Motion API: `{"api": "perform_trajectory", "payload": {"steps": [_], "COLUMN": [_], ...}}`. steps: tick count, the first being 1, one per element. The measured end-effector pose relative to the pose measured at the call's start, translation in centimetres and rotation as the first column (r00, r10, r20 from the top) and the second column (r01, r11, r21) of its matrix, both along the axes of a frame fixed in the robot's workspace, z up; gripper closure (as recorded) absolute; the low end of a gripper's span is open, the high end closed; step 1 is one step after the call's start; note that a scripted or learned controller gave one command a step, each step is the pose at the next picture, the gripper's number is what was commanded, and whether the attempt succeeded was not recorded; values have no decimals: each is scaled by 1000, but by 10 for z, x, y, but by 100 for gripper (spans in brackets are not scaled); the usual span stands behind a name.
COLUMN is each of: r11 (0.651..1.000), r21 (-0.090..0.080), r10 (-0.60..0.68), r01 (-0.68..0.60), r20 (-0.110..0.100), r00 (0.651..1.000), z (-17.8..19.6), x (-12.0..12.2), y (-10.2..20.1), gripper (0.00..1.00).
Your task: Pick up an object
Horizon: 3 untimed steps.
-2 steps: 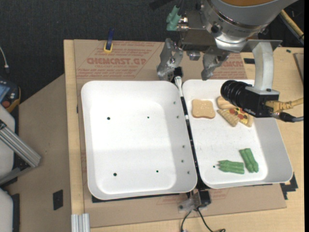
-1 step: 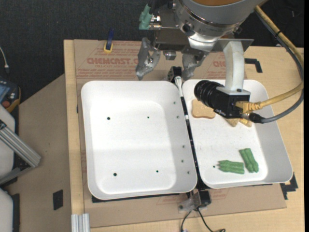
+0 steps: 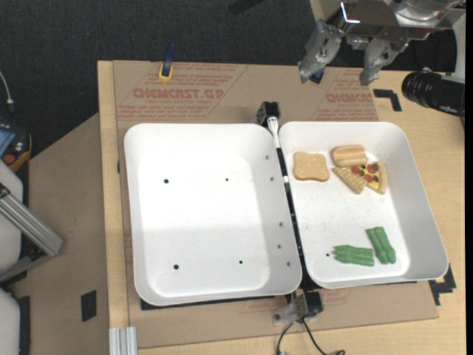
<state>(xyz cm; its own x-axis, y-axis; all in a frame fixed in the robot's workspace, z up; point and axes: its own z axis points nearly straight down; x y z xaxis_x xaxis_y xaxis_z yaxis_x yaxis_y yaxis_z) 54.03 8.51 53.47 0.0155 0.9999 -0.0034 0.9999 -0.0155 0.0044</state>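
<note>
My gripper [image 3: 341, 71] hangs high over the bench, beyond the far rim of the right bin [image 3: 421, 198], with its two fingers spread apart and nothing between them. In that bin lie a slice of toast [image 3: 311, 166], a bread roll [image 3: 349, 155] and a pizza slice [image 3: 363, 177] close together at the far side. Two green vegetable pieces [image 3: 353, 255] [image 3: 381, 244] rest near the front edge.
The left bin [image 3: 140, 198] sits beside the right one on a cardboard sheet [image 3: 222, 95]. A black clamp [image 3: 267, 113] joins the bins at the far side. A blue and yellow clip [image 3: 167, 66] stands at the cardboard's far left.
</note>
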Motion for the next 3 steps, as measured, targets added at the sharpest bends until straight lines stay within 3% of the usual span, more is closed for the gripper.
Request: {"api": "perform_trajectory", "payload": {"steps": [1, 2, 3], "r11": [1000, 1000, 1000], "r21": [5, 5, 3], "r10": [22, 25, 12], "r01": [-22, -25, -12], "r20": [-7, -6, -1], "r00": [1000, 1000, 1000], "z": [1, 0, -1], "x": [-41, -63, -3], "y": [53, 124, 105], "gripper": [0, 0, 0]}}
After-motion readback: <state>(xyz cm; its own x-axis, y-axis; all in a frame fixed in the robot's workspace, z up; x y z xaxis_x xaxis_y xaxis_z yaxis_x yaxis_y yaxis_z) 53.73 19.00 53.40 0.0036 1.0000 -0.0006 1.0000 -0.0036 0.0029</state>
